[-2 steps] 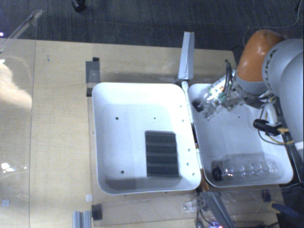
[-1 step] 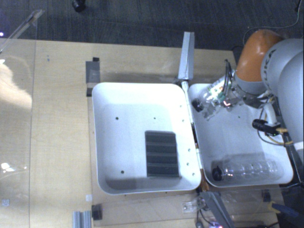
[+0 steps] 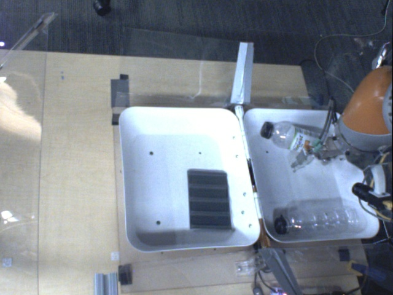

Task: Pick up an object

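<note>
In the left bin (image 3: 141, 134), a dark ribbed pad (image 3: 209, 198) is lying flat at centre frame. In the right bin (image 3: 270, 118), a clear plastic bottle (image 3: 288, 134) is lying with its long axis running left-right, cap leftward, its right end meeting the jaws (image 3: 313, 151). I am unable to tell whether the jaws are gripping it, as they are blurring into the transparent plastic; a second clear bottle (image 3: 319, 220) is lying along the lower wall.

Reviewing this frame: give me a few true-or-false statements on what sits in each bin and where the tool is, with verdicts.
1. The left bin holds a dark ridged block. True.
2. Two clear plastic bottles lie in the right bin. True: one upper bottle, one lower bottle.
3. The tool hangs over the left bin. False: it is over the right bin, by the upper bottle.
4. Both bottles stand upright. False: both lie on their sides.
5. The dark ridged block touches a bottle. False: they are in separate bins.
</note>
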`<state>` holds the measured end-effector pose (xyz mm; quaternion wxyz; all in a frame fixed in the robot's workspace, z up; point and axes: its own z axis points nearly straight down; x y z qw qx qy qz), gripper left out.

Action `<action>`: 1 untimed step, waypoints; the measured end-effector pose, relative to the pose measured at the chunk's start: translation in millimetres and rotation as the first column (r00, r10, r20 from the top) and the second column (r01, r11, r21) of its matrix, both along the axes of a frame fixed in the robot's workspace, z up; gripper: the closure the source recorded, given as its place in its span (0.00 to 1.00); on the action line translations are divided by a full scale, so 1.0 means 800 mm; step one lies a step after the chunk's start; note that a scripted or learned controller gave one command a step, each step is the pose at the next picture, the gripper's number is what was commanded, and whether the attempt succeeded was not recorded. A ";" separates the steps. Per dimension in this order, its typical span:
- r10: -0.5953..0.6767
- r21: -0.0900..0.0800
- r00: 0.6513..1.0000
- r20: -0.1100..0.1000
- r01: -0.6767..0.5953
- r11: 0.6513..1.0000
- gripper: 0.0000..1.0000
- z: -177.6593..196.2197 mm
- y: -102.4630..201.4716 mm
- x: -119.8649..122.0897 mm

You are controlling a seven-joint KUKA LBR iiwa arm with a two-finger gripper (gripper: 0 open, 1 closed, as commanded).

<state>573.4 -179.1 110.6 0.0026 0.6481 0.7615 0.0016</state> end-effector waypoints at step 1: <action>0.469 0.033 0.881 -0.060 -0.468 0.883 0.00 -0.032 -0.003 0.056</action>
